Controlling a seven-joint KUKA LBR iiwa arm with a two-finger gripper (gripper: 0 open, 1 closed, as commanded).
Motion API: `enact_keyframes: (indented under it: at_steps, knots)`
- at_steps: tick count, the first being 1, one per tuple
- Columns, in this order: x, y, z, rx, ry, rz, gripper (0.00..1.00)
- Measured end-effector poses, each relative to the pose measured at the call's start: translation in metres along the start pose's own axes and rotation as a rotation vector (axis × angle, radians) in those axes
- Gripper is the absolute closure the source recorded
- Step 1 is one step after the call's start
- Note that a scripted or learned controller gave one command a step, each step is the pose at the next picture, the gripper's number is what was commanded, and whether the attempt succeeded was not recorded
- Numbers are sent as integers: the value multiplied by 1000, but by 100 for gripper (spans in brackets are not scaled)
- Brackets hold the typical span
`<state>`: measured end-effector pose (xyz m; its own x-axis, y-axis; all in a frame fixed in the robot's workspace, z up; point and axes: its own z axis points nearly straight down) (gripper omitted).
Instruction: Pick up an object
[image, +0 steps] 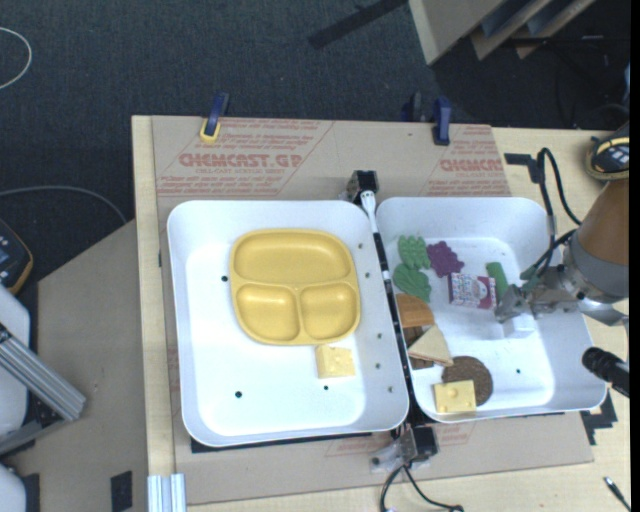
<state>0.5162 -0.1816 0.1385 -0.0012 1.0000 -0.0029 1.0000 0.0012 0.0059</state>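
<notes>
Objects for picking lie in the right bin. Along its left side: a green leaf-shaped piece, a purple grape-like piece, a brown wedge, a tan sandwich-like triangle. At the near edge, a dark brown disc with a yellow block touching its lower left. Mid-bin: a small red-and-white packet, with a short green stick just beside it on the right.

Gripper is low in the right bin, just right of the packet and below the green stick, at the end of the arm entering from the right. The tool's state cannot be told from this view, and nothing is seen in its grasp. Whether it touches the packet or the bin floor cannot be told.

Left bin holds a yellow divided plate, three compartments, lying flat in the upper middle. A yellow cheese-like square lies just below the plate, apart from it.

Both bins sit side by side on a cardboard sheet held by clamps at the far edge.
</notes>
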Motion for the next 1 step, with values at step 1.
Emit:
enact_keyframes:
  at_steps: [1]
  knots:
    - [-1,9,-60,-1,-1,-1,100]
